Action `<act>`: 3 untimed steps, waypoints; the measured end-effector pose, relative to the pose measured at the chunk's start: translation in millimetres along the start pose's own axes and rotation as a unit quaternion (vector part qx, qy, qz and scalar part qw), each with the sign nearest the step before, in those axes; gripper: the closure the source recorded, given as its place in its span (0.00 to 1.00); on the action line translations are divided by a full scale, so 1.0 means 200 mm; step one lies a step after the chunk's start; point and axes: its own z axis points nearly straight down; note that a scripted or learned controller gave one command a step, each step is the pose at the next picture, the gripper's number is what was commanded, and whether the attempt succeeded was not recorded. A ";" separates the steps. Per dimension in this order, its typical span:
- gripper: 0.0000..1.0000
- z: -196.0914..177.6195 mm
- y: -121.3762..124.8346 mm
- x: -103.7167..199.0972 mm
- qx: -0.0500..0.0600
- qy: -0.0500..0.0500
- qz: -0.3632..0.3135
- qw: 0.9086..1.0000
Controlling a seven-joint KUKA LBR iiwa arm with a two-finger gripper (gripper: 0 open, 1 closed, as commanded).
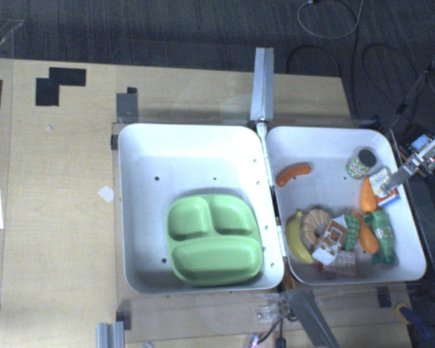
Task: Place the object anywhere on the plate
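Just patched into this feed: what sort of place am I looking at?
Likely a robotics lab bench: two white bins side by side, a green divided plate in the left, toy food like a banana in the right, loose cables on dark carpet.

A divided plate [214,241] lies toward the left bin's [141,194] front edge; sausage [293,172], can [362,162] and banana [298,239] sit in the right bin [326,140].

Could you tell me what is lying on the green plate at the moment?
Nothing visible: all three compartments of the green plate look bare. The bin floor beneath it is covered.
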 end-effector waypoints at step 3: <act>1.00 -0.48 0.72 0.26 -0.001 0.001 0.014 1.000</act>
